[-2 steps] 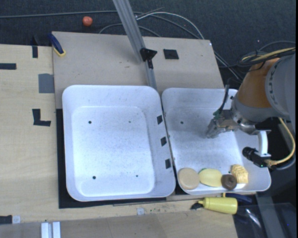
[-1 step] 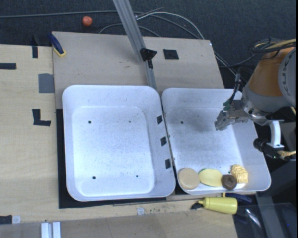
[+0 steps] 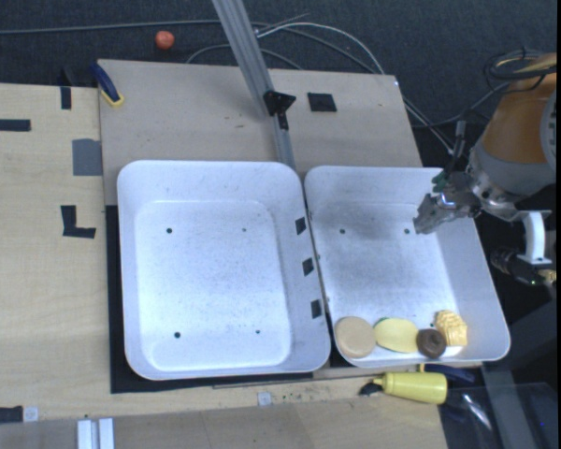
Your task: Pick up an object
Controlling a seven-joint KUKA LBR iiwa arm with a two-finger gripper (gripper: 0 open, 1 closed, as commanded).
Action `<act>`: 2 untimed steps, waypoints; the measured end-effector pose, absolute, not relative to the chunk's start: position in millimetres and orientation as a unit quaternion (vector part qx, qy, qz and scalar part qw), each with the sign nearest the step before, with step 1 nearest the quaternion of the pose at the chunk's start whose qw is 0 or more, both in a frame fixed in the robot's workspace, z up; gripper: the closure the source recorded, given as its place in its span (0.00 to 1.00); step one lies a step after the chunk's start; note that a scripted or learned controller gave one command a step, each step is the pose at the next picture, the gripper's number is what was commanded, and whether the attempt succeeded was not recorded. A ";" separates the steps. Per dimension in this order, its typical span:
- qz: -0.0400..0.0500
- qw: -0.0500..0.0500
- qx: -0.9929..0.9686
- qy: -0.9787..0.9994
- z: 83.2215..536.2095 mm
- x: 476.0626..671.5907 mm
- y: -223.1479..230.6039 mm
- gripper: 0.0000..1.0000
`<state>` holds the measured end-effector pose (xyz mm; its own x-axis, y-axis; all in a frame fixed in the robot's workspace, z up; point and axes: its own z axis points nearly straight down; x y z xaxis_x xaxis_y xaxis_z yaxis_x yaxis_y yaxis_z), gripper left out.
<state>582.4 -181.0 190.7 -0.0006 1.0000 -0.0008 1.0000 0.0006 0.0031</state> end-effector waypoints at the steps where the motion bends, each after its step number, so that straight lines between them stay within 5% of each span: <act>1: 0.000 0.001 0.707 0.707 221.9 582.7 -180.9 1.00; 2: 0.001 0.000 0.706 0.709 232.5 571.5 -126.3 1.00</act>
<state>571.5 -126.3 232.5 -0.0041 1.0000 0.0010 1.0000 0.0041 0.0009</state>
